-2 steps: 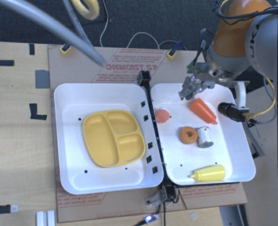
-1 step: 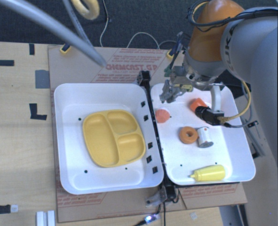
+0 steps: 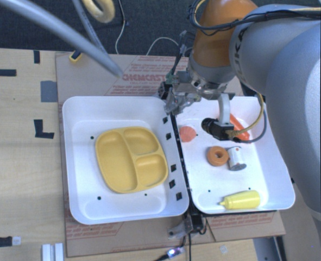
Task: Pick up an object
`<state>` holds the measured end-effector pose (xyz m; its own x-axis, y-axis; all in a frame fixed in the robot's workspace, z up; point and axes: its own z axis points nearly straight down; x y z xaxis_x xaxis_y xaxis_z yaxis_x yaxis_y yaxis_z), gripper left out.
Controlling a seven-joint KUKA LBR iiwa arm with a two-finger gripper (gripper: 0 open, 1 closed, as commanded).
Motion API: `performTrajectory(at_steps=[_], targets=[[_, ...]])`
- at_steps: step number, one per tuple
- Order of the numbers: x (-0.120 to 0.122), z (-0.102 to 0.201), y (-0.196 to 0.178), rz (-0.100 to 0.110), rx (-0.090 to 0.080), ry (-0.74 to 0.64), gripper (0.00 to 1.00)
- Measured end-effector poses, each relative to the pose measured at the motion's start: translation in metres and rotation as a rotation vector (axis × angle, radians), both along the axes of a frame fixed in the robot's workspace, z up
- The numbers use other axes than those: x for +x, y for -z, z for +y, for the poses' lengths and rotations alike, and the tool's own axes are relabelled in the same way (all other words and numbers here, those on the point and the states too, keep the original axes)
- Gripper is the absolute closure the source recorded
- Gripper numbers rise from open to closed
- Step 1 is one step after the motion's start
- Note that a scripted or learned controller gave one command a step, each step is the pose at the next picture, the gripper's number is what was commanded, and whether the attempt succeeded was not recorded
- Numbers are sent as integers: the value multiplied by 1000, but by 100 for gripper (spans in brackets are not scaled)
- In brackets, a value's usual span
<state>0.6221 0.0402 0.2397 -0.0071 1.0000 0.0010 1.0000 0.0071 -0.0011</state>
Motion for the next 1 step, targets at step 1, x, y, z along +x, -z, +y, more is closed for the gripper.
performTrajectory(at_steps=[1], targets=[[3,53,20,3,-1,1,100]])
